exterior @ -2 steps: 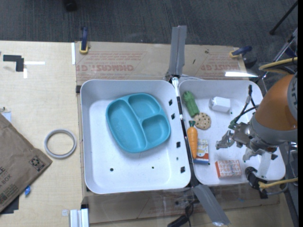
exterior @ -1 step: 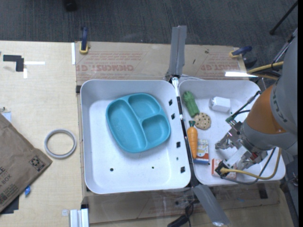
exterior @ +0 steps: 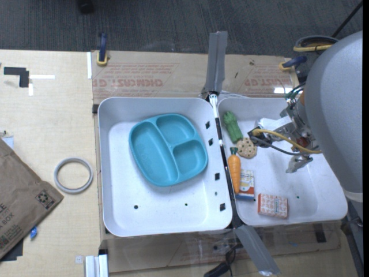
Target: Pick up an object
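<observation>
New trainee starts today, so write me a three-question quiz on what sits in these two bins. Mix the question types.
1. True or false: the blue divided plate lies in the same bin as the carrot.
2. Multiple choice: which thing lies nearest the right bin's front edge? A) the green vegetable B) the cookie C) the small red patterned box
3. Fill in: the grey tape ring rests on the ____, left of the left bin.

Key:
1. False; the plate is in the left bin, the carrot in the right one.
2. C.
3. Wooden bench.
</observation>
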